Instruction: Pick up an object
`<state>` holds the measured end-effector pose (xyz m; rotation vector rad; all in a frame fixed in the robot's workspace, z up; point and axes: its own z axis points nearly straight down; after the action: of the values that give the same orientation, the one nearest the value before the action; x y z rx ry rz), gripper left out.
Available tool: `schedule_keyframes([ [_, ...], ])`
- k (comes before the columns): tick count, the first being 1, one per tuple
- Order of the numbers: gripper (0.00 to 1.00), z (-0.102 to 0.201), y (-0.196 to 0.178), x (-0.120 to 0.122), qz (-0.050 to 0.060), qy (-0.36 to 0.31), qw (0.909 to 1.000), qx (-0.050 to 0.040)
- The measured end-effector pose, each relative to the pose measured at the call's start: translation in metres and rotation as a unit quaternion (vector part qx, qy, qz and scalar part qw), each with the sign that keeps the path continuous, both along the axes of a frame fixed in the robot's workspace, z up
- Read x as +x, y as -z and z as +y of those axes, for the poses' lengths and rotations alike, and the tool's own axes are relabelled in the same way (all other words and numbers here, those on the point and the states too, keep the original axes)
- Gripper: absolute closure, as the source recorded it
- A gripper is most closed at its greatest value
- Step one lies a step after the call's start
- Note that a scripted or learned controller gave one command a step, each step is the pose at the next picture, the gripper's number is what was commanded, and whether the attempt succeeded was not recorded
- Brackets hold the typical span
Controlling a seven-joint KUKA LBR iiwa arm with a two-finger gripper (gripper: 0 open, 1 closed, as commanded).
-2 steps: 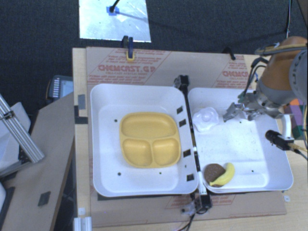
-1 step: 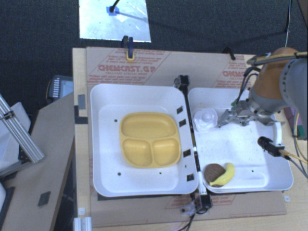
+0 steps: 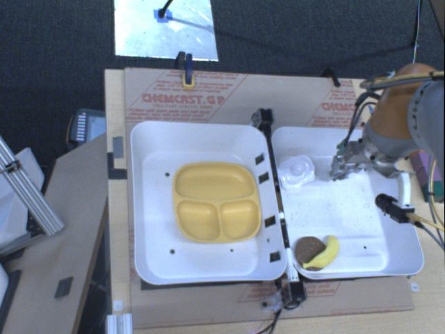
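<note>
In the right bin (image 3: 361, 252) a clear, whitish plastic piece (image 3: 295, 170) lies near the upper left corner. A yellow banana (image 3: 325, 253) and a brown round object (image 3: 309, 248) rest together at the bin's front left. My gripper (image 3: 341, 169) hangs low over the bin's upper middle, a short way right of the clear piece and apart from it. Nothing shows between its fingers.
The left bin (image 3: 149, 207) holds a yellow three-compartment plate (image 3: 215, 200). A black divider strip (image 3: 272, 193) runs between the bins. A black fitting with cables (image 3: 393, 209) sits at the right bin's right wall. The orange-banded arm (image 3: 400, 113) looms over the bin's upper right.
</note>
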<state>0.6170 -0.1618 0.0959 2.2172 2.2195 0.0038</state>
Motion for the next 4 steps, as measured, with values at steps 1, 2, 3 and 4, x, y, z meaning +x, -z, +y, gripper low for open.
schedule_keyframes([
  [1, 1.00, 0.000, -0.065, 0.000, -0.001, -0.001, 1.0000, -0.0003],
  [2, 1.00, -0.001, -0.109, 0.002, 0.000, -0.001, 1.0000, -0.0001],
  [3, 1.00, 0.002, -0.153, 0.002, -0.001, -0.002, 1.0000, -0.0001],
  [4, 1.00, 0.044, -0.146, -0.008, 0.002, -0.003, 1.0000, 0.0012],
])
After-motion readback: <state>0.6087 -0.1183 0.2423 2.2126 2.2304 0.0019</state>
